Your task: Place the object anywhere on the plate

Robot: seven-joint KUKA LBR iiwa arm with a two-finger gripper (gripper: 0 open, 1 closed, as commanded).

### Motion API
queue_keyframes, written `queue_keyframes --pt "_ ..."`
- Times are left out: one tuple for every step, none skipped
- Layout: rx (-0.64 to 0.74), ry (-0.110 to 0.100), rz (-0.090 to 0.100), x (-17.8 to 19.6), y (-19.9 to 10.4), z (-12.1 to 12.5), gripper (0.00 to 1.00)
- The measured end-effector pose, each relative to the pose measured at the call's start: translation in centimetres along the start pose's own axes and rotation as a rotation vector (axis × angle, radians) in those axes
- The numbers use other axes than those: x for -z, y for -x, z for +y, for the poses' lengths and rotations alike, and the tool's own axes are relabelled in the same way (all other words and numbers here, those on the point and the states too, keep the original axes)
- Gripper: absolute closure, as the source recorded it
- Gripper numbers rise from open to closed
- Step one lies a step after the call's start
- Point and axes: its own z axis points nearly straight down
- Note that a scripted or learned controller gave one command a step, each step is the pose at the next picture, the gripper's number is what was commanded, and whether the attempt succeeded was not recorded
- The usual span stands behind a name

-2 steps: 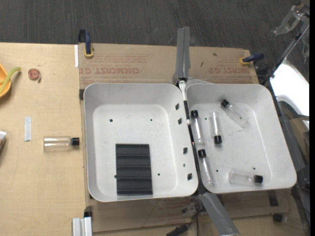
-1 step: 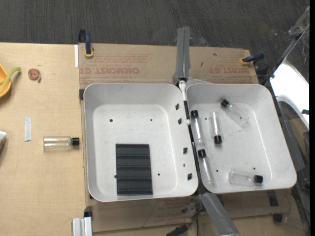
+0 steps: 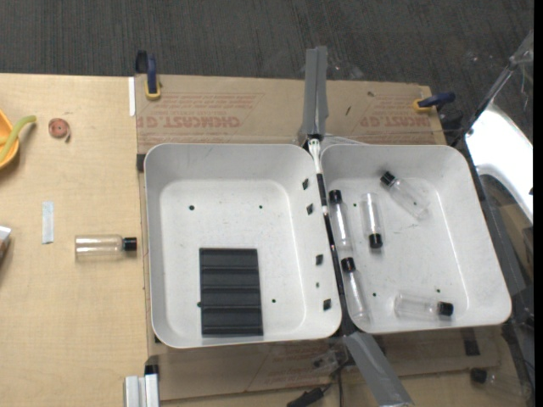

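A dark ribbed rectangular plate (image 3: 230,292) lies flat in the near part of the left bin (image 3: 170,168), with nothing on it. Several clear vials with black caps lie in the right bin (image 3: 475,227). One vial (image 3: 400,189) is tilted near the back and one (image 3: 372,220) lies lengthwise in the middle. Two more vials (image 3: 337,219) (image 3: 352,288) rest along the left wall, and another (image 3: 422,307) sits near the front right corner.
Another clear capped vial (image 3: 103,245) lies on the wooden bench left of the bins. A yellow object (image 3: 8,138), a small pink disc (image 3: 58,128) and a white strip (image 3: 47,223) are at far left. Clamps (image 3: 148,75) (image 3: 433,102) hold the cardboard behind the bins.
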Motion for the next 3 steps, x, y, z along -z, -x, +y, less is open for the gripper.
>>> queue_keyframes --pt "-0.137 -0.001 -0.001 -0.1 -0.2 -0.5 0.0" --pt "-0.267 -0.001 -0.001 -0.1 1.0 0.0 0.0" --pt "-0.43 -0.002 0.0 0.0 -0.8 -2.3 0.0"
